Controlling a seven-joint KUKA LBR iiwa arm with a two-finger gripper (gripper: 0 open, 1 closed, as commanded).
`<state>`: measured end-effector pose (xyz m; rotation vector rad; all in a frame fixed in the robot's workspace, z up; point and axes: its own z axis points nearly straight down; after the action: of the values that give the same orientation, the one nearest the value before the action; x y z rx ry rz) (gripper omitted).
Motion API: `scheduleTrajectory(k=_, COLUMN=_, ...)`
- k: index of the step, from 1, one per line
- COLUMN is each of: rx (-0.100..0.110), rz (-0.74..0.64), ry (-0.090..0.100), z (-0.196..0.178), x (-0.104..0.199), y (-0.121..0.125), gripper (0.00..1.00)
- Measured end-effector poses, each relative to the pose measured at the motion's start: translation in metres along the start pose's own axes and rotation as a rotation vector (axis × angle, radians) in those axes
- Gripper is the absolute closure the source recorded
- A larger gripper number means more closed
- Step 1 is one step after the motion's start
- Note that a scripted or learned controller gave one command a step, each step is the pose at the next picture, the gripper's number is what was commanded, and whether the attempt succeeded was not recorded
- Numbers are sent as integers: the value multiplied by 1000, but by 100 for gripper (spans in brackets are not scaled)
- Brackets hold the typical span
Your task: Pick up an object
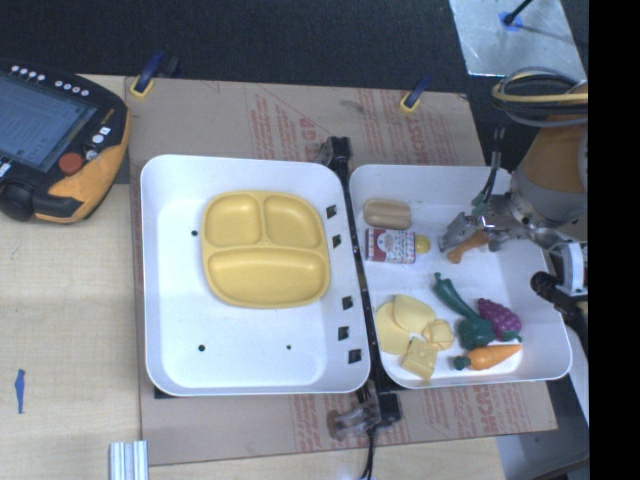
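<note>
My gripper (472,236) hangs low over the upper right part of the right bin (530,368). A small orange-brown piece (460,252) lies right under its tip; whether it is gripped cannot be made out. To the left of the gripper lie a tan bread roll (387,213), a red-labelled can (391,246) on its side and a small yellow piece (423,244). Below the gripper lie a green vegetable (452,297), purple grapes (500,319), an orange carrot (491,356) and yellow cheese pieces (404,320).
The left bin (170,358) holds a yellow divided plate (266,247). A teach pendant (52,143) rests on the bench at the far left. Clamps (414,97) hold the cardboard at the back edge. Black clips (348,308) line the wall between the bins.
</note>
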<state>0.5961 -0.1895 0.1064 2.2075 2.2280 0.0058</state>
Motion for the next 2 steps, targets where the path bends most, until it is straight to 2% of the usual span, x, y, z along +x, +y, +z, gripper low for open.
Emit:
scheduleTrajectory(k=1, rx=16, rz=6, ry=4, z=16, x=27, y=-58, gripper=0)
scheduleTrajectory(k=2, rx=1, rz=8, ry=-4, z=-41, x=-21, y=-21, gripper=0)
